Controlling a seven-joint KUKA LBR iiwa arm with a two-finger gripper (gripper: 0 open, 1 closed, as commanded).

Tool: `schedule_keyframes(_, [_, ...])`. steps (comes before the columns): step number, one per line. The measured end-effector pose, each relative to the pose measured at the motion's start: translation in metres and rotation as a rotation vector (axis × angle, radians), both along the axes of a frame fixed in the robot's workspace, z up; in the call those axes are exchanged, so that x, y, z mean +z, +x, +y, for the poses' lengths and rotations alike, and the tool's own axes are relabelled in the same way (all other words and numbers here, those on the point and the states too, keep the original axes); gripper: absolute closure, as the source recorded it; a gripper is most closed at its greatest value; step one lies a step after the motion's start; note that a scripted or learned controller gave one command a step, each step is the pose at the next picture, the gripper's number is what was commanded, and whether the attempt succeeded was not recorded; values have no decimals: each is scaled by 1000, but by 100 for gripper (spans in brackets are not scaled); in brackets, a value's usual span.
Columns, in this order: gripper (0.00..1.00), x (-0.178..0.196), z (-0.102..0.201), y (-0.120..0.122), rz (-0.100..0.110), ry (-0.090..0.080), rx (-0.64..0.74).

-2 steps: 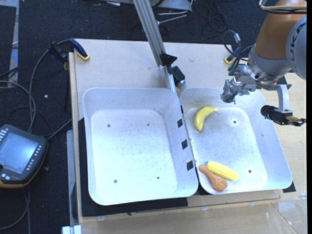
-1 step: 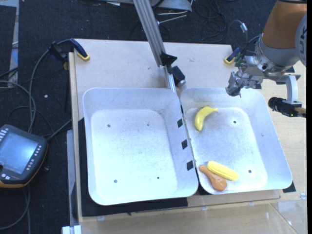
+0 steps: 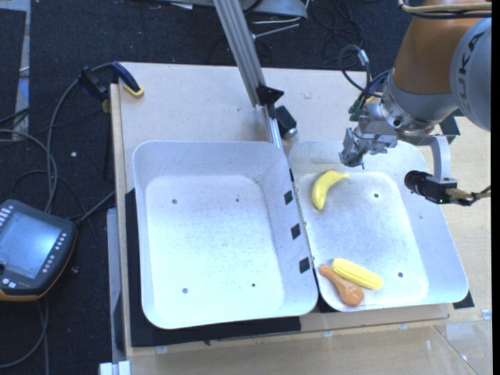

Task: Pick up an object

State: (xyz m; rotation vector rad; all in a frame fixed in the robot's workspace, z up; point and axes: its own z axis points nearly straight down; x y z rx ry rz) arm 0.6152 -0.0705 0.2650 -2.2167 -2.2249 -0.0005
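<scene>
A yellow banana (image 3: 326, 188) lies near the back left of the right bin (image 3: 391, 233). A yellow corn cob (image 3: 358, 273) rests at the bin's front, partly on top of an orange carrot-like piece (image 3: 343, 286). My gripper (image 3: 353, 157) hangs over the bin's back edge, just up and right of the banana and apart from it. Nothing shows between its fingers.
The left bin (image 3: 211, 233) sits beside the right one, divided by a ridge with black clips (image 3: 295, 231). A slanted aluminium post (image 3: 242, 45) rises behind the bins. A teach pendant (image 3: 31, 248) lies off the bench at left.
</scene>
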Motion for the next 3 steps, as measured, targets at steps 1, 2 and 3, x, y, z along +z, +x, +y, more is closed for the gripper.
schedule_keyframes(1, [100,-9,62,-10,0,0,2])
schedule_keyframes(2, [100,-26,109,-25,1,0,1])
schedule_keyframes(3, [100,-28,169,-22,0,0,2])
